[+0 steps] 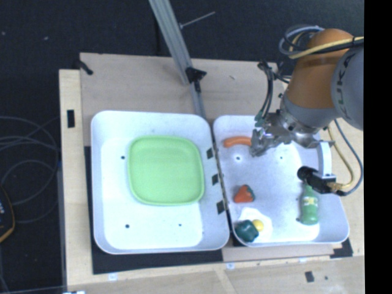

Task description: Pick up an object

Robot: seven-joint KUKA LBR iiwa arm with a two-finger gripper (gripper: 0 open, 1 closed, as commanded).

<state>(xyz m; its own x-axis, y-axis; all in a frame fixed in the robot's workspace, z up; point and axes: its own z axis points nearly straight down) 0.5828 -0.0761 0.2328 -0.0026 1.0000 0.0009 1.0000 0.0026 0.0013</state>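
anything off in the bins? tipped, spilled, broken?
Nothing spilled or broken. The green plate lies flat in the left bin. In the right bin, the green bottle lies on its side near the right wall, and a teal and yellow item sits pressed into the front left corner.

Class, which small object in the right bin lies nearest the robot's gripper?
The long orange carrot-shaped piece, just left of the gripper; the others lie lower in the bin.

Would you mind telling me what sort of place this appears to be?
Probably a robotics lab's grasping test bench: a robot arm reaches over two white bins, which hold toy-like items and a green plate, with loose cables alongside.
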